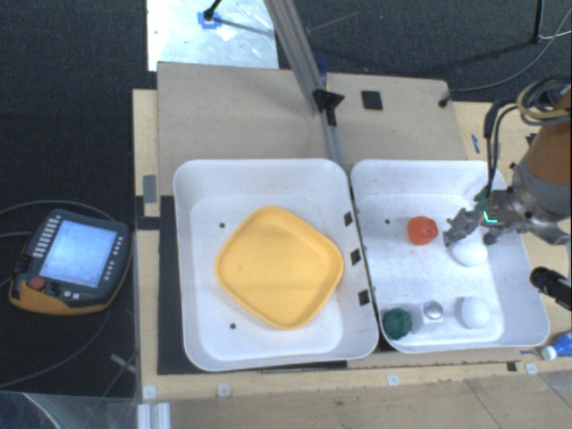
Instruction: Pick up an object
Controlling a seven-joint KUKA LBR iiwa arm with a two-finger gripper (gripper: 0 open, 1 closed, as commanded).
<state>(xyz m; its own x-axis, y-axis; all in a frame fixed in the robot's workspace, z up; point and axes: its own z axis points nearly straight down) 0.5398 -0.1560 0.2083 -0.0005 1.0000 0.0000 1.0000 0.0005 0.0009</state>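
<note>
The right bin (384,199) holds several small things: a red-orange ball (423,231), a white ball (468,254), a second white ball (475,312), a small silver piece (433,310) and a dark green lump (398,322). My gripper (466,231) reaches in from the right and hangs low over the bin's right side. It sits just above the upper white ball and just right of the red-orange ball. Nothing is visibly held.
The left bin (192,239) carries a yellow square plate (280,265). A grey pole (299,43) slants in above the bins. A teach pendant (70,259) lies on the floor at the left. A blue-capped item (556,348) sits outside the right bin's corner.
</note>
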